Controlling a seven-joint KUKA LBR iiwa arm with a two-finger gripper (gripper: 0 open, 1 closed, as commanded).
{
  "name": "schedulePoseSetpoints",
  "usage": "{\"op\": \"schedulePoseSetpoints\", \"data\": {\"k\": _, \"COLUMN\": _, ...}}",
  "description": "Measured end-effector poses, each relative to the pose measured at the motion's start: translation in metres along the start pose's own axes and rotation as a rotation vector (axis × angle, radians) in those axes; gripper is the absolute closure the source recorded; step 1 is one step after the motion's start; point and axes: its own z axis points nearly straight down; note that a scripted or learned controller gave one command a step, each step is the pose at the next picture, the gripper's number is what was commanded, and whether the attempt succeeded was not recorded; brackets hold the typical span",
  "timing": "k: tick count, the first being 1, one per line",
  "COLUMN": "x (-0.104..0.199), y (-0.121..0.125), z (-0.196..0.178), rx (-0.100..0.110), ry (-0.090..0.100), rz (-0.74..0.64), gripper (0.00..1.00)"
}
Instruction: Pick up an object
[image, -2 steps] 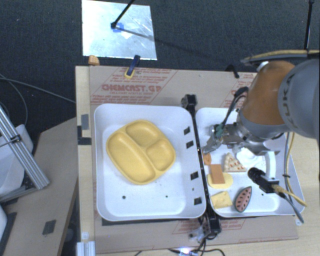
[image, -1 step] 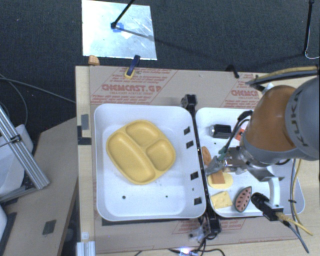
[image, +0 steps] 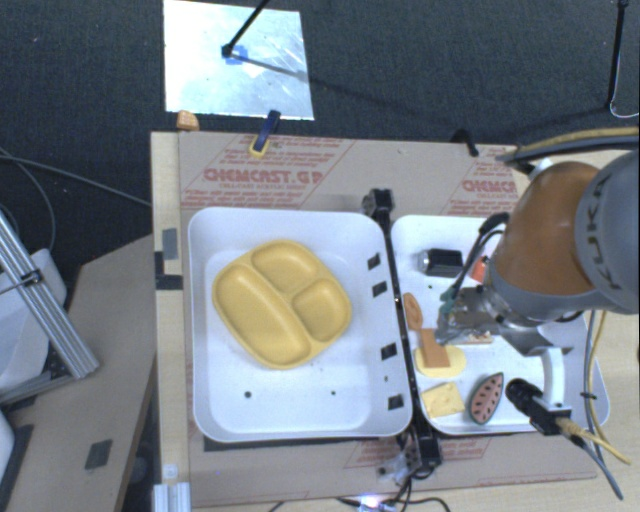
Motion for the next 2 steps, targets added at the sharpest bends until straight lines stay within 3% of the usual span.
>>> {"op": "schedulePoseSetpoints", "data": {"k": 1, "x": 0.073, "y": 0.001, "z": -0.072, "rx": -0.005, "ry": 0.003, "rz": -0.009, "gripper": 1.0}}
{"op": "schedulePoseSetpoints", "data": {"k": 2, "x": 0.065, "y": 0.001, "z": -0.184, "rx": -0.012, "ry": 0.002, "rz": -0.002, "gripper": 1.0}}
